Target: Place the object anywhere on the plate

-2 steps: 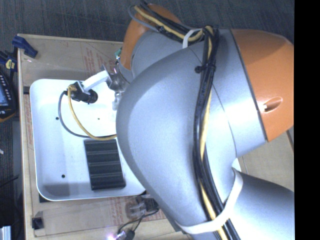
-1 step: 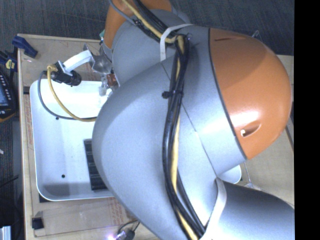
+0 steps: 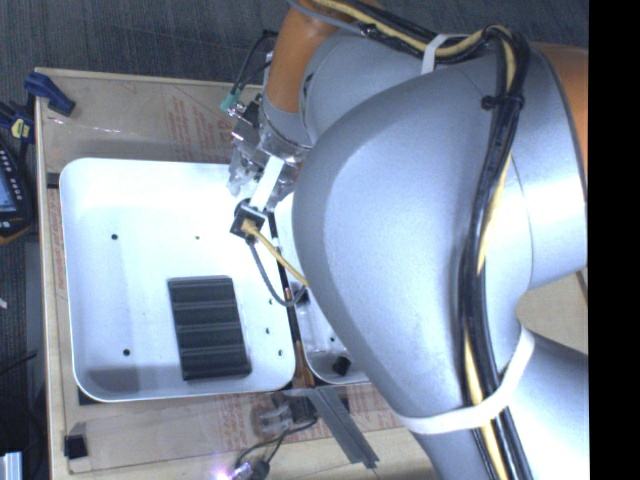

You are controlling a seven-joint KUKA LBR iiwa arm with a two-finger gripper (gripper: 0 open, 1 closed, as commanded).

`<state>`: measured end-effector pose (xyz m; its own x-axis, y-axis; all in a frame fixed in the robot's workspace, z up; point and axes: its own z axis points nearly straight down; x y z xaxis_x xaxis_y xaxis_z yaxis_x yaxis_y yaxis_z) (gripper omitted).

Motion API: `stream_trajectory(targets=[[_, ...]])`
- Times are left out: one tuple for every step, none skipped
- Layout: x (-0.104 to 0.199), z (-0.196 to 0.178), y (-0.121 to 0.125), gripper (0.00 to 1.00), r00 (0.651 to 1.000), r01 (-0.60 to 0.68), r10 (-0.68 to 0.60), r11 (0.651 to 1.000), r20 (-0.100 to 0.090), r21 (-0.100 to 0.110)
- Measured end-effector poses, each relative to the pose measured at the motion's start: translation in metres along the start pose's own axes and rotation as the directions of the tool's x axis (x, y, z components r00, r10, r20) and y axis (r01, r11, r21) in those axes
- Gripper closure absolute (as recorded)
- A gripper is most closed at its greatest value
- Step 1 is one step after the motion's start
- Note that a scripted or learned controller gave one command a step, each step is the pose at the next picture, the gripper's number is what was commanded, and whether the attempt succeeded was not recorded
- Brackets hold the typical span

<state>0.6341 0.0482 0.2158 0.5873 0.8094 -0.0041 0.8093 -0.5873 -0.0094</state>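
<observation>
The block (image 3: 208, 326), black, oblong and ribbed across its top, lies flat on the floor of the left bin (image 3: 100, 268); it sits toward the tabletop's lower edge as the camera sees it, a little right of the bin's middle, its long sides roughly in line with the bin's side walls; it touches no wall, though its lower end comes close to the bin's lower rim. A few small dark dots (image 3: 114, 237) mark the white floor around it. The pincer (image 3: 247, 173) hangs over the upper right corner of that same bin, toward the tabletop's upper edge, well apart from the block; whether it is spread or pressed together I cannot tell, since it is small and blurred. The arm (image 3: 430, 228), grey with an orange band (image 3: 295, 53) above the wrist, comes in from the right and covers most of the right bin (image 3: 322, 353); a strip of that bin shows under the arm beside the left bin's lower right corner, with a small dark thing (image 3: 341, 366) in it, too small to name. The tabletop (image 3: 150, 118) is pale wood; a blue clamp (image 3: 47, 91) sits at its upper left corner; a grey metal bracket (image 3: 335, 423) lies at its lower edge, below the gap between the bins.
</observation>
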Motion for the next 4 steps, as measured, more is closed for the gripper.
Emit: stream_trajectory(targets=[[-0.007, 0.027, -0.07, 1.0, 0.859, -0.512, 0.512, 0.859, 0.001, 0.0], [0.111, -0.013, -0.093, 1.0, 0.886, -0.464, 0.464, 0.886, -0.008, -0.005], [0.055, -0.088, -0.095, 1.0, 0.993, 0.121, -0.121, 0.993, -0.001, -0.002], [0.046, -0.098, -0.08, 1.0, 0.863, 0.506, -0.506, 0.863, 0.002, -0.001]])
